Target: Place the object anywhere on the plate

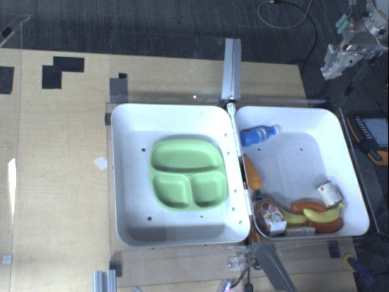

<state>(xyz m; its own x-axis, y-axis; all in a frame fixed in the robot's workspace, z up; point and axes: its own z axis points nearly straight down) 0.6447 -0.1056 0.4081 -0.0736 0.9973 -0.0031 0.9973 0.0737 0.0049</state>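
A green plate [187,172] with three compartments lies in the left bin [130,163]. The right bin [337,142] holds a blue bottle [258,135] near its back left, an orange piece [252,176] along the left wall, and a round packaged item [270,216], a yellow banana [322,212], red pieces [325,225] and a small white can [329,193] along the front. My gripper [337,62] hangs high beyond the right bin's back right corner, away from all objects, with nothing visible in it.
A metal divider post [231,72] stands between the bins at the back. Cables [298,11] lie on the dark floor behind. Black markers [61,70] sit on the wooden bench at the left.
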